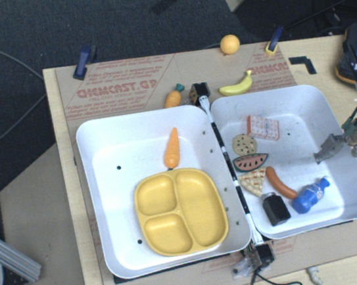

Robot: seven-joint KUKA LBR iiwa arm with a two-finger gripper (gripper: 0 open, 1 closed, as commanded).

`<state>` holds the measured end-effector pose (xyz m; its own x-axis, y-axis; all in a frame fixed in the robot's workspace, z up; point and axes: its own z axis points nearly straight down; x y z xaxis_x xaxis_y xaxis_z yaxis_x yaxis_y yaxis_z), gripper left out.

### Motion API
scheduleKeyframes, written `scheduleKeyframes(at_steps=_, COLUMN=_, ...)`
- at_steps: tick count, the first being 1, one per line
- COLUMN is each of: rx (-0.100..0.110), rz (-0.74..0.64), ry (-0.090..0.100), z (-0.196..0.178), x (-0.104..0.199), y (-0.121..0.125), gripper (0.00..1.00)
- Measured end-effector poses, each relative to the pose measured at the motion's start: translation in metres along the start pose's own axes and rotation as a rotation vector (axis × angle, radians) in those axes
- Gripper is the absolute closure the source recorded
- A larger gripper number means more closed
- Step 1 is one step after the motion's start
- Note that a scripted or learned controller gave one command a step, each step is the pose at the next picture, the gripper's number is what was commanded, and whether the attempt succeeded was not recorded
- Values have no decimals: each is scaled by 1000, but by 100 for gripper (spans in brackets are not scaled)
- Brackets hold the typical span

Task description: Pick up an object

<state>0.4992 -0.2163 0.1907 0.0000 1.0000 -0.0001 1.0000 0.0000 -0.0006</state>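
My gripper sits low over the right side of the right bin, reaching in from the right edge. It stands apart from the objects; the closest is a blue bottle lying below it. Further left in that bin lie an orange-red sausage, a black block, a waffle piece, a watermelon slice, a cookie and a red-and-white packet. The left bin holds a carrot and a yellow divided plate.
Behind the bins, on the cardboard board, lie a banana, an orange ball and a small orange toy. Blue clamps grip the board's far edge. A ridge with screws divides the two bins.
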Motion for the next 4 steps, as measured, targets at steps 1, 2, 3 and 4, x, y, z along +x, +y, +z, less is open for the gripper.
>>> scheduleKeyframes(at_steps=1, rx=-1, rz=-1, ry=0, z=106, x=62, y=49, gripper=0)
scheduleKeyframes(at_steps=2, rx=-4, rz=-2, ry=0, z=28, x=106, y=121, gripper=0)
scheduleKeyframes(at_steps=3, rx=-9, rz=-1, ry=-3, z=101, x=121, y=157, gripper=0)
scheduleKeyframes(at_steps=4, rx=-10, rz=-3, ry=-2, z=101, x=114, y=170, gripper=0)
